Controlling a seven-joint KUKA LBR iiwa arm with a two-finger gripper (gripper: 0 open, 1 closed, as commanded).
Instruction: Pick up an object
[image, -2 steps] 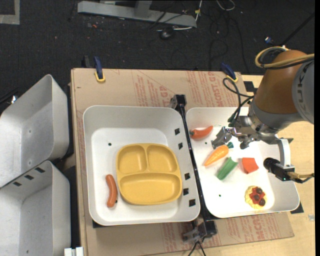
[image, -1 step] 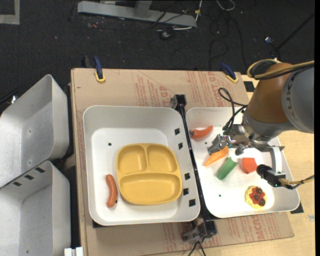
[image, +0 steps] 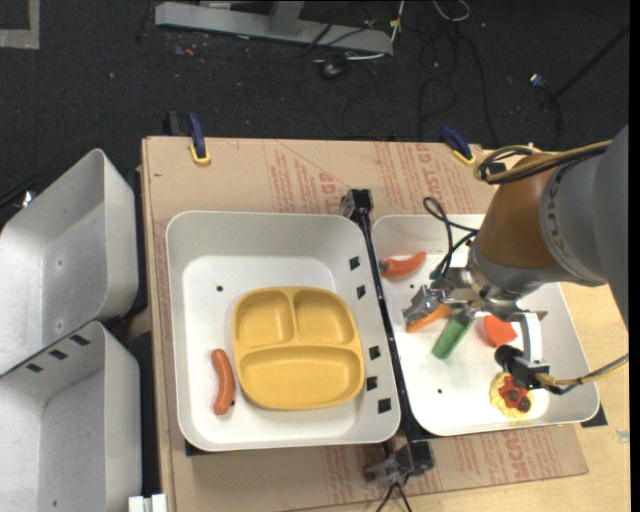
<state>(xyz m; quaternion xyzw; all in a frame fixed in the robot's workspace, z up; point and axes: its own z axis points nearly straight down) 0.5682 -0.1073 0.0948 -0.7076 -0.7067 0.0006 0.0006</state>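
Nearest edge of the right bin (image: 455, 405): a yellow-and-red toy food piece (image: 513, 397) is lying well to the near side of the gripper (image: 432, 300), partly overlapped by a black fitting on the arm's cable. It is not being targeted, judging by the gap.

In the left bin (image: 195, 300), a toy sausage (image: 222, 382) is lying loose beside a yellow divided plate (image: 243, 322). Both are across the bin wall from the gripper, so they are probably being ignored on this try.

A green stick-shaped piece (image: 452, 337) is lying tilted just near-side of the gripper. A red-orange chunk (image: 500, 330) is sitting further toward the arm side, partly under the wrist.

The likely target is an orange carrot-like piece (image: 428, 316). It is being approached from above, with the gripper lowered right over it at the divider side of the bin. Whether the piece is being touched, or whether the gripper is spread or closed, cannot be told: the metal is blurring into the clutter. No grasp is being claimed.

Risk: the green stick is crowding the carrot piece, so it may be nudged or caught along with it.

On the far side of the gripper, a red chilli-shaped piece (image: 403, 265) is lying apart, near the divider.
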